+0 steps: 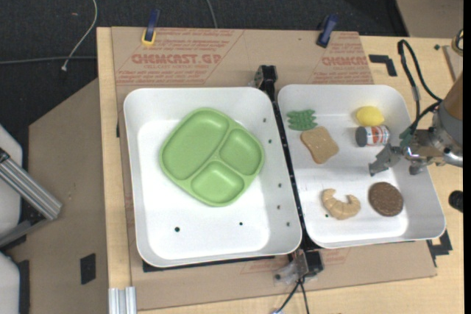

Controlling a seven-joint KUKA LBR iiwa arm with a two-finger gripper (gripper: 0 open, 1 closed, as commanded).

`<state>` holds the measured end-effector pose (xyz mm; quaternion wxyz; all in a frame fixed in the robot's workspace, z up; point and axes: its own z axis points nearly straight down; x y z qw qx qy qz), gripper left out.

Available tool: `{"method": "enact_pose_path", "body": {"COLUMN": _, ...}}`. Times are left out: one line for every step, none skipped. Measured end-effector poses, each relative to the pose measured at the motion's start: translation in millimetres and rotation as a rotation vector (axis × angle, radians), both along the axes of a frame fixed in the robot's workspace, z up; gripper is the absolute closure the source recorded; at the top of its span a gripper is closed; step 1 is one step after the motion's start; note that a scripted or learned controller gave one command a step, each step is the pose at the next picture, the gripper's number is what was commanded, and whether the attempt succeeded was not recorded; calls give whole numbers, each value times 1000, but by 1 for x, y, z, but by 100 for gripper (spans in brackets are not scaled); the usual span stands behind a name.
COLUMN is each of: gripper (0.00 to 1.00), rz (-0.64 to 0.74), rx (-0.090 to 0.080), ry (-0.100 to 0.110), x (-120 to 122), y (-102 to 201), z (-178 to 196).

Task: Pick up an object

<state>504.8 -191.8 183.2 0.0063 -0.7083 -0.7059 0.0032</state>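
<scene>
Cookie [385,198] sits in the right bin [423,228], nearest of the items, just below the tool [398,162]. Tool fingers look spread, pinching nothing. Small can [372,135] lies just up-left of it, lemon [369,115] beyond.

We see two white bins side by side on the bench. The left bin [147,224] holds a green divided plate [212,156]. The right bin [419,220] holds a green leafy piece [301,118], a toast slice [319,145], a lemon [369,115], a small can [372,135] lying on its side, a croissant [341,204] and a brown cookie [385,198]. The gripper [398,160] hangs open above the cookie, just beside the can.
</scene>
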Motion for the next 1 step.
{"method": "enact_pose_path", "body": {"gripper": 0, "rz": 4, "rx": -3, "ry": -12, "x": 3, "y": 0, "z": 6}}
